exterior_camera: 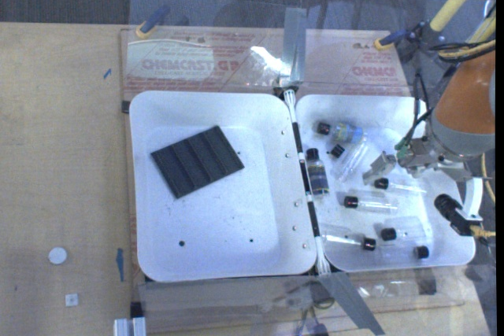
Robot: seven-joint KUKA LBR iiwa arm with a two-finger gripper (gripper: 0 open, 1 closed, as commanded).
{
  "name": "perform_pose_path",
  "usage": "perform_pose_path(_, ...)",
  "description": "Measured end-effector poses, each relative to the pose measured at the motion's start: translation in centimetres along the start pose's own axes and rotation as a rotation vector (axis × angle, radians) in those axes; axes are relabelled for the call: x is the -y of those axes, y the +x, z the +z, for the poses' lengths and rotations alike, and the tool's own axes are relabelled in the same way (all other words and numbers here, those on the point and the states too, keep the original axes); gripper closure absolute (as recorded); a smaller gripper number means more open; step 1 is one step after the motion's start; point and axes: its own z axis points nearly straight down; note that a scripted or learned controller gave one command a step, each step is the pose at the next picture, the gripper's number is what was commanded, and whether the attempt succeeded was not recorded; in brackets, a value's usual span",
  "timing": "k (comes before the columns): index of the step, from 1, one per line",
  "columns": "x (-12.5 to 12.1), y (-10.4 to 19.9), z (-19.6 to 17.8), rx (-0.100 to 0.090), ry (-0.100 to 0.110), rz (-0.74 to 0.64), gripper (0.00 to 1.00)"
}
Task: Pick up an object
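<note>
Arm [466,110]: grey casing, orange band above wrist | Gripper [383,164]: metallic grey | Cabling: black and yellow leads near upper casing | Green fitting at wrist.

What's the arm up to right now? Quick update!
Gripper low in right bin, among clear vials. Nothing seen held. Dark ridged pad alone in left bin.

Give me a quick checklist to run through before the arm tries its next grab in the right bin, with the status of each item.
1. Targets present: several clear vials with black caps lie in the right bin: ok.
2. tool over the right bin: ok.
3. Finger opening: cannot tell.
4. Anything held already: cannot tell.
5. Vials spaced for a clean grab: some lie apart, the upper ones cluster: not ok there.
6. Dark ridged mat sits in the left bin, away from the arm: ok.
</note>
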Motion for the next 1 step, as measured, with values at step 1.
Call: perform_pose_path(1, 1.06, 0.63, 1.69, 0.0, 0.001, 0.004, 0.0)
